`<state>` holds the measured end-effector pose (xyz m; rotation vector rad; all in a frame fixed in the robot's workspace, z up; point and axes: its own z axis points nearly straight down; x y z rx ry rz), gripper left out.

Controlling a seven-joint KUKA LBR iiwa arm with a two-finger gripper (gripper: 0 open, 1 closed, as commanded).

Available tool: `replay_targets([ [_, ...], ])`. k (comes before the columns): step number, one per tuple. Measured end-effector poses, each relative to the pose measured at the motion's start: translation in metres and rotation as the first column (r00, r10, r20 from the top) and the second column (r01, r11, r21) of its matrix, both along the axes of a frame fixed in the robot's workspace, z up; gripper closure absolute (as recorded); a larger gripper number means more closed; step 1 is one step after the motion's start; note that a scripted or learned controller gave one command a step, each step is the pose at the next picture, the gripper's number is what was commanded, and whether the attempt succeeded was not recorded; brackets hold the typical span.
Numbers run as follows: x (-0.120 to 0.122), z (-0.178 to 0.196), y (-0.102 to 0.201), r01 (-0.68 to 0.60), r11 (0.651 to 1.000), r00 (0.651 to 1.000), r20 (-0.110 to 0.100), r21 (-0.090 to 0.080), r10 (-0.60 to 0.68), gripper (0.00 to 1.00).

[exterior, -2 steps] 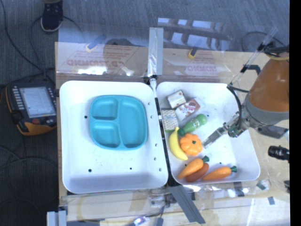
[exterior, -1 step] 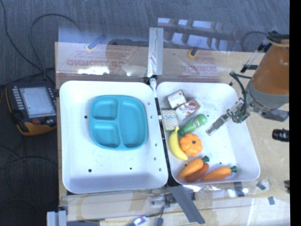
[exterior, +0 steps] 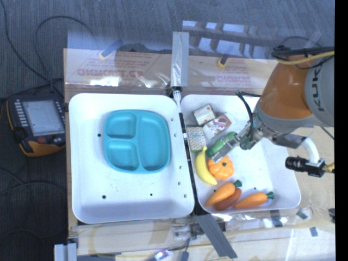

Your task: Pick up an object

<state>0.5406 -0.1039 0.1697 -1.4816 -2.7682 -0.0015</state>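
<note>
camera view: arm point(exterior: 288, 97) reaches from the right into the right bin point(exterior: 283, 192), fingers point(exterior: 222, 148) low over the toy pile. can't tell how far open they are or whether they grip anything. they sit just above the orange pumpkin point(exterior: 222, 168), beside the banana point(exterior: 203, 167). carrots point(exterior: 253, 200) lie near the front wall, small boxes point(exterior: 204, 115) at the back. left bin point(exterior: 87, 200) has a blue tray point(exterior: 136, 140). looks like the approach/grasp step; next needs a firm close, then a straight lift. fingertips blend into a green item, contact unclear.
</note>
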Motion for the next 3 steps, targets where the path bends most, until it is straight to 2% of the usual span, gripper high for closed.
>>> replay_targets([
  [1, -0.003, -0.075, -0.002, -0.063, 0.998, 0.998, 0.003, -0.001, 0.063, 0.0],
  [2, -0.05, -0.078, -0.008, -0.042, 0.999, 0.999, 0.023, -0.007, 0.042, 0.0],
  [3, -0.05, -0.069, -0.005, -0.044, 0.999, 0.999, 0.021, -0.002, 0.044, 1.0],
])
